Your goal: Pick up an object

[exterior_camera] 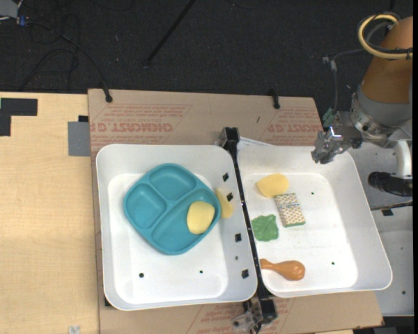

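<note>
Fingers (323,152) hang over the far right corner of the right bin (373,256), dark and small at this distance. I cannot tell how far apart they stand, and I see nothing between them. In that bin the orange spoon-shaped piece (284,268) lies nearest me, its long axis running left to right, thin end toward the divider and bulb end to the right. The small patterned block (290,209) lies with its long axis running near to far, slightly tilted; its print is too fine to read. A yellow lump (273,184) sits just beyond it and a green leafy piece (265,227) just to its left. In the left bin (118,277) a teal divided plate (160,204) carries a round yellow piece (200,216). Red print on the cardboard (195,113) under the bins stands upside down and seems to read CHEMCAST GP.
</note>
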{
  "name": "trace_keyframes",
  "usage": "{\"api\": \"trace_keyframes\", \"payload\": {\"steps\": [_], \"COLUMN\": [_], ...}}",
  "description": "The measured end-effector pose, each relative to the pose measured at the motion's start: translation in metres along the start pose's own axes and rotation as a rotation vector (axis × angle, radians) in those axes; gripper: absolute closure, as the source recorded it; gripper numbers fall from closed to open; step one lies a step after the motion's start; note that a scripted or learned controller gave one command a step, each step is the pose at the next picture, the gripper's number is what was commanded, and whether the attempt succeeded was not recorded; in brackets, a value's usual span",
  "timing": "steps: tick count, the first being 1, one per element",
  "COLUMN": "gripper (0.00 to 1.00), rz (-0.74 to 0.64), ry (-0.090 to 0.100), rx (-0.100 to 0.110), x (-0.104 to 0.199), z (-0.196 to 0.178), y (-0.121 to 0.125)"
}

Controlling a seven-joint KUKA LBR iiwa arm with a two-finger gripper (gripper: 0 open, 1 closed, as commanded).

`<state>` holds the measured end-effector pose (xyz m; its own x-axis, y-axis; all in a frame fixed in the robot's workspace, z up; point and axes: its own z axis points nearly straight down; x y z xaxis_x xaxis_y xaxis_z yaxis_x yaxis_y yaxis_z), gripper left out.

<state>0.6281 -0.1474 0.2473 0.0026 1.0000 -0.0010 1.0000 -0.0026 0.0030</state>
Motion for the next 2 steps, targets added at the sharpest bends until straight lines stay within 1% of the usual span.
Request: {"api": "trace_keyframes", "payload": {"steps": [1,2], "gripper": [1.0,1.0], "rz": [-0.008,-0.007], "ry": [0.004,0.003], "rx": [0.007,0.007], "x": [0.062,0.108], "z": [0.003,-0.001], "y": [-0.011,-0.023]}}
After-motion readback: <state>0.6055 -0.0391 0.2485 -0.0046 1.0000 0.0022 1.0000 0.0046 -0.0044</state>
